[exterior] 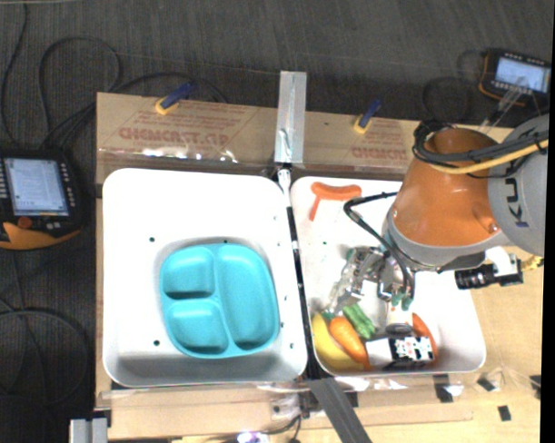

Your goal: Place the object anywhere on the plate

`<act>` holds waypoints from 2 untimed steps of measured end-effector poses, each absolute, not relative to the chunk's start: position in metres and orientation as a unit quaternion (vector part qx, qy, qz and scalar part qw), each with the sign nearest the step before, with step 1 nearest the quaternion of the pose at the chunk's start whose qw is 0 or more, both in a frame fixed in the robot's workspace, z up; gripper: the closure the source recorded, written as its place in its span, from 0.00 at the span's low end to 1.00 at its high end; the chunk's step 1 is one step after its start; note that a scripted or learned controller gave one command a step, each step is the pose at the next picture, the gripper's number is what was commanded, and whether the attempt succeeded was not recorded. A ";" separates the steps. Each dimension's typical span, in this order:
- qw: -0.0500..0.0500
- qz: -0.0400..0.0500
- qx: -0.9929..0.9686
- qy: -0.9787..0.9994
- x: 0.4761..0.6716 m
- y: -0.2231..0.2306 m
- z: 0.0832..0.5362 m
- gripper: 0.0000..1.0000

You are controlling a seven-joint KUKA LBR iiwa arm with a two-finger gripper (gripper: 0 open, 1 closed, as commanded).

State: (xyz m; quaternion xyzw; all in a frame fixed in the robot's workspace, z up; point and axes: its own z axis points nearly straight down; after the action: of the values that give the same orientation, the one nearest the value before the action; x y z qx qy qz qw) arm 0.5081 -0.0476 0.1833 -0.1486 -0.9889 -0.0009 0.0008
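A turquoise plate [220, 298] with three compartments lies in the left bin [132, 211]. In the right bin [455, 349] my gripper [373, 287] hangs low over the front-left corner, open, with nothing visibly held between its fingers. Just below it lies a cluster of toy food: an orange carrot [344, 333], a yellow banana [326, 345] under it, and a green piece [358, 319]. A black-and-white object [406, 348] sits to the right of these, with an orange-red piece [423, 325] beside it.
An orange curved piece [331, 192] lies at the back left of the right bin. The divider wall [294, 262] between the bins runs just left of the gripper. The arm's orange band [447, 190] covers the back right of that bin.
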 end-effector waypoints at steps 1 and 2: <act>0.001 -0.001 0.005 -1.000 0.488 -0.017 0.183 1.00; 0.000 -0.002 0.191 -0.982 0.494 0.035 0.183 1.00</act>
State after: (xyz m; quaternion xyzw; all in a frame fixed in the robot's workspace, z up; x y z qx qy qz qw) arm 0.4942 0.0349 0.1833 0.1908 -0.9816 -0.0016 0.0000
